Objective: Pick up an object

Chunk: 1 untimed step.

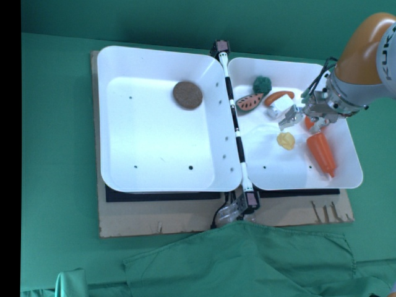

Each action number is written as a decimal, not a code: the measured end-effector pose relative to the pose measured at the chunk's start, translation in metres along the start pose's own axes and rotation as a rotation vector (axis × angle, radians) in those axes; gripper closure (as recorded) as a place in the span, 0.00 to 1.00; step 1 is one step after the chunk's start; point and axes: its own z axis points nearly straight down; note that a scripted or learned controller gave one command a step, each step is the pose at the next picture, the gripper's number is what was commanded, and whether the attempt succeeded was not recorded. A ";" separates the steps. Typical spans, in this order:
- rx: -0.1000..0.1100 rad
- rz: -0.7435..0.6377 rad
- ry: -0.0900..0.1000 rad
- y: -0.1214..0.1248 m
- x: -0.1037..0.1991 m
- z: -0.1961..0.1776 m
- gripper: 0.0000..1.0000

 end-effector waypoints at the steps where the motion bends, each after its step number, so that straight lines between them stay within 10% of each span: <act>1: -0.026 -0.002 -0.005 -0.045 -0.013 0.026 0.00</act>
